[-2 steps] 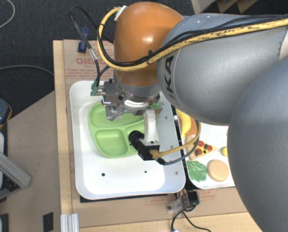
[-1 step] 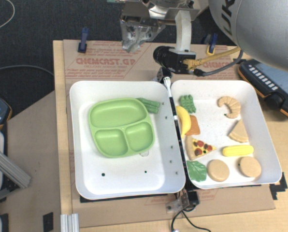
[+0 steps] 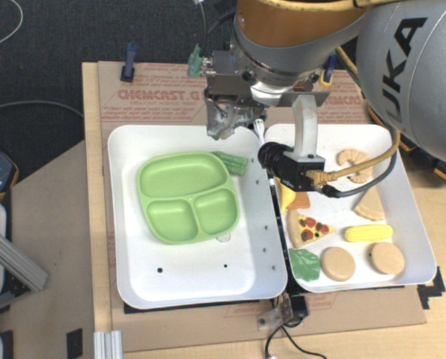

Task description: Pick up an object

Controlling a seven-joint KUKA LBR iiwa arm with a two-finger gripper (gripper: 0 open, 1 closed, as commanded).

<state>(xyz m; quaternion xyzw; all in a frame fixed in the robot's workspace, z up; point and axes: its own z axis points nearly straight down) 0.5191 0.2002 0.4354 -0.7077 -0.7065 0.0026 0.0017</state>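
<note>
While hovering at upper centre over the left bin [image 3: 126, 200], pincer [image 3: 224, 122] state: can't tell. Food toys [image 3: 337, 262] sit lower right; could easily snag green tray [image 3: 187, 197] instead.

The floor [image 3: 51, 43] is dark, like a black carpet with tiny specks. A thin pale cable [image 3: 4, 6] makes a loop on it at the top left, and another dark cable [image 3: 36, 107] lies across it lower down. On the floor sits a brown cardboard sheet [image 3: 107, 200] with red letters printed along its top. A blue clamp [image 3: 129, 60] grips the top edge of the cardboard. At the bottom left is a silver metal bar [image 3: 13, 256], lying at a slant.
</note>
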